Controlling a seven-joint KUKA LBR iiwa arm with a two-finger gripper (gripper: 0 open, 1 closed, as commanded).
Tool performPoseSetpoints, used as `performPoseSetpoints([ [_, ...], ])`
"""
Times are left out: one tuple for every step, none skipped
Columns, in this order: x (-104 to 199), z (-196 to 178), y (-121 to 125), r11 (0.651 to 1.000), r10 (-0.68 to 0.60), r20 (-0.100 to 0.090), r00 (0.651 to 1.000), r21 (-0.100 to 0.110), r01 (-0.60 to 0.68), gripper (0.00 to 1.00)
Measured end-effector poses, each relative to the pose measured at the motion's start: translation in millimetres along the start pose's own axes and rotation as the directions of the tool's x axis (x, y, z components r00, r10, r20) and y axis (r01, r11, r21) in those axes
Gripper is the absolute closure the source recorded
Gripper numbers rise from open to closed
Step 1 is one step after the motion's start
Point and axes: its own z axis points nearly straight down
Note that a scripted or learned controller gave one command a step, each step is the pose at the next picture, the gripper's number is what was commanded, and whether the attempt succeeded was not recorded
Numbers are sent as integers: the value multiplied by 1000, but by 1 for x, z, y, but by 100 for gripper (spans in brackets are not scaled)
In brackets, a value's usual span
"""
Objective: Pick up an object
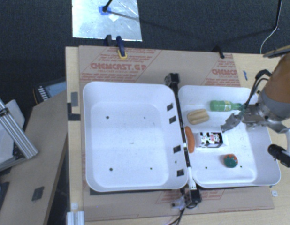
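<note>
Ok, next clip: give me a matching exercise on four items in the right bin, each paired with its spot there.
Things:
1. green bottle
2. bread roll
3. orange sausage
4. green and red ball

Places:
A. along the bin's left wall, by the divider
B. at the near side of the bin, nearest the front edge
C. farthest back, lying on its side
D. just in front of the bottle, to its left

Pairs: 1-C, 2-D, 3-A, 4-B
</note>
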Motion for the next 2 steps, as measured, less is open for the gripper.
performPoseSetpoints([
  [0, -11, 1, 1000, -2, 0, 1000, -3, 2, 100],
  [92, -80, -4, 1000, -9, -2, 1000, -7, 9, 100],
])
